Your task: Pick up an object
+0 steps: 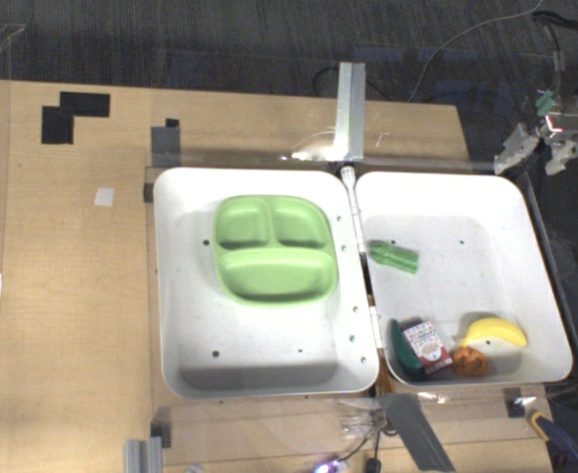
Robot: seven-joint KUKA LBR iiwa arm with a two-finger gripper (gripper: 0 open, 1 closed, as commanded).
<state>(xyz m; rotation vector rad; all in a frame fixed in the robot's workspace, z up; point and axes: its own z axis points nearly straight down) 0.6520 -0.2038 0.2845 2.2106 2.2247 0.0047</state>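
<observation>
The things I could pick lie in the right bin point(485, 200). A banana point(495, 334), yellow, curved and smooth, rests near the bin's front right corner. Just beside it, touching or nearly so, is a small orange-brown lump point(472, 362), too blurred to identify. Next to that sits a small printed box point(424, 341), white and red, leaning on a dark green object point(402, 341) against the front wall. Well apart, near the divider between the bins, lies a green block point(394, 256), short and flat-sided.

The left bin point(185, 264) holds a green tray point(273, 246), moulded plastic with three compartments and rounded corners. Both bins are shallow, white and smooth, and sit on a pale wood counter point(62, 313).

My end effector point(554, 131) is at the upper right, outside the right bin's far corner; I cannot tell how it is set.

Risks, as I judge them: the front cluster is crowded, so a grasp there may knock neighbours or catch two things. The banana's curve may slip. Items by the walls leave little room.
</observation>
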